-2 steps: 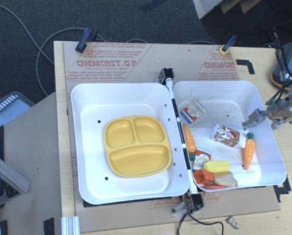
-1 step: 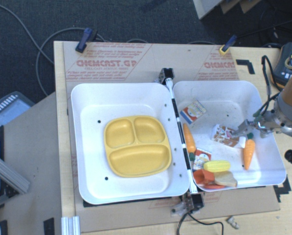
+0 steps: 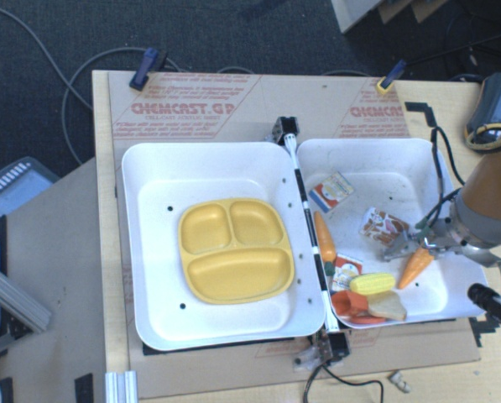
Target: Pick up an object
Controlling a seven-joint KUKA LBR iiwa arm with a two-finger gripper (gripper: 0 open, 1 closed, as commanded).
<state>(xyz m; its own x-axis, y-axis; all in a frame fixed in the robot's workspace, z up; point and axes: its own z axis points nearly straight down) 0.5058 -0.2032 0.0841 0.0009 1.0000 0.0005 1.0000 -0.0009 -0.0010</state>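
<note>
The right bin [image 3: 363, 148] holds several toy foods. A long carrot [image 3: 324, 238] lies along its left wall, and a white snack packet [image 3: 332, 190] sits near the back. A brown and red packet [image 3: 382, 224] lies mid-bin, with a short orange carrot piece [image 3: 415, 267] to its front right. A yellow corn cob [image 3: 372, 284], a bread slice [image 3: 389, 309] and a red piece [image 3: 349, 304] crowd the front edge. My gripper [image 3: 414, 243] is low in the bin's right half, between the brown packet and the carrot piece, touching or nearly touching both.
The left bin [image 3: 149, 225] carries a yellow divided plate [image 3: 233, 250]. A black divider rail [image 3: 302, 208] runs between the bins. The arm's grey and orange wrist [image 3: 485, 204] overhangs the right bin's right wall. Cables hang at the back right.
</note>
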